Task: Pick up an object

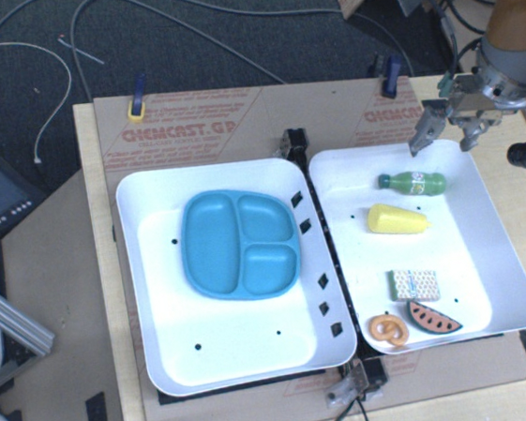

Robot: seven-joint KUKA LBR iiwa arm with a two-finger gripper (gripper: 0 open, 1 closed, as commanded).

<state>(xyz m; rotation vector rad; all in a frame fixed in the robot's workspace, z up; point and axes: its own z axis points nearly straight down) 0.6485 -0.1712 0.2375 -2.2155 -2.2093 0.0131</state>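
Above the right bin's [491,226] far edge, the gripper [446,141] hung spread wide and empty; the green bottle [413,182] lay just below-left, long axis crosswise.

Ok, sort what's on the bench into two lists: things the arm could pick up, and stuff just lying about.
For the job:
- gripper, open, above the right bin's far edge
- green bottle
- yellow block
- patterned square
- pretzel
- watermelon slice

Just lying about:
- blue divided plate in the left bin
- blue clamps on the bench's far edge
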